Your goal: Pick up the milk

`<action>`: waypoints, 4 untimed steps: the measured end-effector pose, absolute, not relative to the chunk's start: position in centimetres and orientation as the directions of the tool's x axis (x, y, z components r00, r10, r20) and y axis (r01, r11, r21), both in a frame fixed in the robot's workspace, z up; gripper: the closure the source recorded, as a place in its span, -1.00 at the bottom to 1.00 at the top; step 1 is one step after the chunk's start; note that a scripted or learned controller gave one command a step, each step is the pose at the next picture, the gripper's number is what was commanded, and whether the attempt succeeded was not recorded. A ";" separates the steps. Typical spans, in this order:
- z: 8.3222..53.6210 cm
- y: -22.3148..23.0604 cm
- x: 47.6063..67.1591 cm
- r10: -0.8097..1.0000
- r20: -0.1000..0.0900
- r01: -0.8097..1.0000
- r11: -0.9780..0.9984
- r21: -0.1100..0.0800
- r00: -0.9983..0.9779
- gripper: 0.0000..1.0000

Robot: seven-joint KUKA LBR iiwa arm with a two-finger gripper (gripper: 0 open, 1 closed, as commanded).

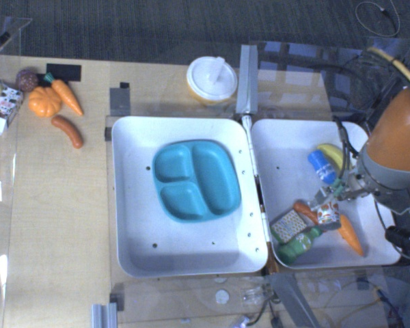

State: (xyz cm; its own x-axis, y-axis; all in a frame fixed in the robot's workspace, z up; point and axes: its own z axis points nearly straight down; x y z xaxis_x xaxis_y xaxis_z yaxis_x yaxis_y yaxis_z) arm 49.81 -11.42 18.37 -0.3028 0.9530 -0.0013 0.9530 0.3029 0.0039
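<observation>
The milk point(326, 214) lies just beside the gripper point(340, 191), toward the right bin's point(287, 142) front wall. Whether the gripper grasps anything, I cannot tell

Two white bins point(123, 203), two carrots point(68, 96), one blue plate point(195, 180)

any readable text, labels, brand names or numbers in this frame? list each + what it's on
No text can be read at this resolution.
Black-and-white carton at the bench's left edge: printed pattern, no letters made out.
Small red-and-white item in the right bin, by the end effector: print too blurred to read.
Blue can: no legible label.
Black patch on the bench: blank.
</observation>
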 end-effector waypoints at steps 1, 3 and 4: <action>25.7 -14.5 53.5 0.893 -0.003 0.893 0.449 0.004 -0.449 1.00; 12.9 -13.1 60.3 0.984 -0.001 0.984 0.181 0.003 -0.181 1.00; 20.2 -7.9 66.5 0.995 -0.002 0.995 0.096 0.006 -0.096 1.00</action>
